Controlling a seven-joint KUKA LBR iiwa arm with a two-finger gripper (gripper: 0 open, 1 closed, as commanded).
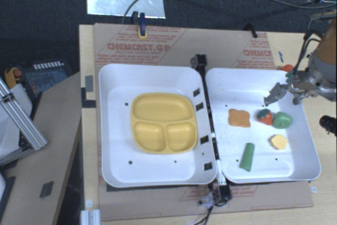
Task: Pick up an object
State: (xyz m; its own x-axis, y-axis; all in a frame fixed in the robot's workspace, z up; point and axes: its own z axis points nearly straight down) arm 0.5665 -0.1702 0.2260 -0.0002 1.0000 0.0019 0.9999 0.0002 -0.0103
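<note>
**So, the red-and-green toy sits right under my pincer**

Now my pincer hangs over the right bin, near its back wall, and nothing is between its tips. I cannot tell if it is open or shut from up here, because the tips look like one dark shape.

The closest thing to me is the red-and-green toy. It lies just below my tips, a tiny bit toward the front of the bin. It is small and roundish, so it has no real long side to line up with. A straight drop looks like the way to go, I think.

The green ball sits just beside that toy, on the side nearer my arm (almost touching it). That is the tight spot. My tips could bump the ball if I come down off the mark.

The orange toast piece lies away from my arm, with bare floor between it and the toy. That side has room.

The yellow piece and the green stick lie farther toward the front of the bin. The stick's long side runs front to back, tipped a little. The back wall is close behind me, so I have little room there.
</note>
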